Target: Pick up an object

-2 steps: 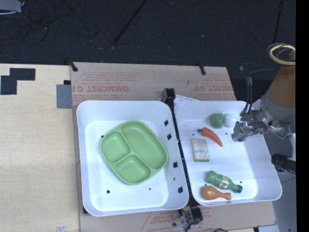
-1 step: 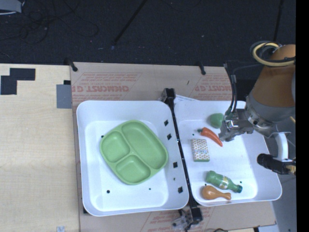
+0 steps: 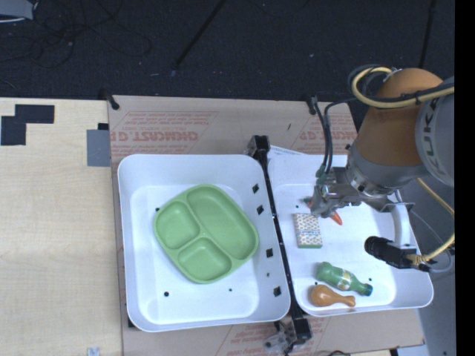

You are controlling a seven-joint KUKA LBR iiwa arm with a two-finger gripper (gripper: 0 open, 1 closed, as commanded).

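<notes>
Honestly, you're not far into this one yet. The likeliest target looks like the small patterned block (image 3: 307,230) lying flat on the floor of the right bin (image 3: 415,291), close to the divider side. Right above its upper edge sits a little orange-red piece (image 3: 336,217), tucked under the gripper (image 3: 323,203). The gripper hovers just over that spot, low in the bin, but whether it's spread or pinched on anything I can't tell, it's too dark and small there. Nothing looks lifted, so I'd count the pick as not done.

Further down the same bin you've got a green bottle (image 3: 343,278) on its side and a tan drumstick-shaped toy (image 3: 331,296) just beside it, both untouched. The left bin (image 3: 141,273) holds a green divided plate (image 3: 205,233), well apart from the action.
</notes>
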